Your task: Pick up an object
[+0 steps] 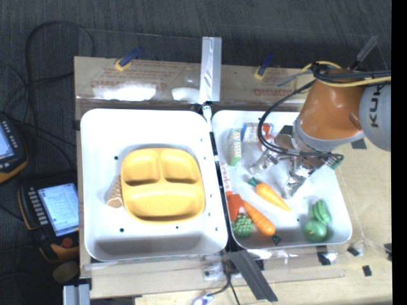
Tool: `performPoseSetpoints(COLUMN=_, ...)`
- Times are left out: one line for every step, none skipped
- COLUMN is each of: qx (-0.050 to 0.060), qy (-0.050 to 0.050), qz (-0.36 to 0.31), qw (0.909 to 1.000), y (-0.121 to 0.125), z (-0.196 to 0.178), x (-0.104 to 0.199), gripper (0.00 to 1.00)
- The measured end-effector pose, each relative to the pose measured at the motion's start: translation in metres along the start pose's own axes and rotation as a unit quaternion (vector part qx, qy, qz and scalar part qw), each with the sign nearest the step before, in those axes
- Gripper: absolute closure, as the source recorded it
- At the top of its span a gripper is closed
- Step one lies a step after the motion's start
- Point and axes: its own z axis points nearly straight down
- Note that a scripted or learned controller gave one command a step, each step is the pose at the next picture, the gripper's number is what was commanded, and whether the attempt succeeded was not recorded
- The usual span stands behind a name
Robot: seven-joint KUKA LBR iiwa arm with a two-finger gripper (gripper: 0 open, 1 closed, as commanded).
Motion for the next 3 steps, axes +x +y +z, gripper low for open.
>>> performPoseSetpoints(qx=0.000, qy=0.000, qz=0.027, qw=0.9996, y=0.076, z=-0.002, x=0.031, gripper=0.00)
performPoseSetpoints(qx=0.000, qy=-0.001, qz=-0.081, qw=0.9968, y=-0.030, z=0.000, x=0.026, gripper=0.00)
performPoseSetpoints(qx=0.000, qy=0.000, qz=-0.012, qw=0.9999, y=0.047, z=-0.001, x=0.042, gripper=0.00)
